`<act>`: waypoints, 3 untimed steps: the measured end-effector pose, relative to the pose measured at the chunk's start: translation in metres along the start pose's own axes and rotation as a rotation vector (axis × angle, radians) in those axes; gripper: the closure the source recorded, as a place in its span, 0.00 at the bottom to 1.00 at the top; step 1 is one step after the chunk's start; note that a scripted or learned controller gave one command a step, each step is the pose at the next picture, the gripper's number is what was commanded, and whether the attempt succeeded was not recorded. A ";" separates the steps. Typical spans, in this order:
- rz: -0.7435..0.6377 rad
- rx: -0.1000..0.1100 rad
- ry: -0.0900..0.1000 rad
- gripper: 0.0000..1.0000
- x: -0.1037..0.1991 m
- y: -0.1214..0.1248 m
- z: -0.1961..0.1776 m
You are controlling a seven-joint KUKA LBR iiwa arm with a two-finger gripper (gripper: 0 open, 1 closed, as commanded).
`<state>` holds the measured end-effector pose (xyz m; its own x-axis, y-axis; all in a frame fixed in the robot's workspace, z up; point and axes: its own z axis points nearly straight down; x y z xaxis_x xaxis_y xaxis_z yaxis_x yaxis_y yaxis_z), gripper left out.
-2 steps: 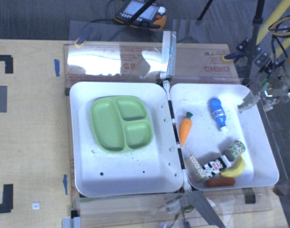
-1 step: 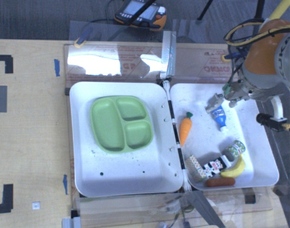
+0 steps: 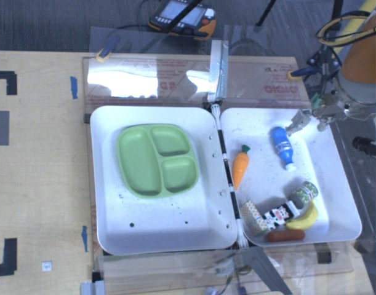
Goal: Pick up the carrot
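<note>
Carrot (image 3: 239, 166) lies well left of the claw (image 3: 306, 120); we can't tell its opening. Blue bottle (image 3: 282, 145) between risks a mistaken grab.

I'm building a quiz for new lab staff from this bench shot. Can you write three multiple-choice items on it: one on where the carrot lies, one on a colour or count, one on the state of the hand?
1. Where does the carrot lie?
A. In the right bin, near its left wall
B. On the green plate
C. On the bench outside both bins

2. How many compartments does the green plate have?
A. Two
B. Three
C. Five

3. What is the hand doing?
A. Gripping the carrot
B. Resting on the green plate
C. Sitting over the right bin's far right corner, apart from the carrot

Answers:
1 A, it lies just right of the divide between the bins.
2 B, one large section and two smaller ones show.
3 C, the blue bottle lies between it and the carrot.
</note>
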<state>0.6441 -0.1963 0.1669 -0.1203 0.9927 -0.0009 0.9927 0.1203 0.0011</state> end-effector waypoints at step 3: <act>-0.040 -0.001 -0.001 0.00 -0.021 0.009 0.017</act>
<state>0.6554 -0.2162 0.1498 -0.1596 0.9872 -0.0017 0.9872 0.1596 0.0018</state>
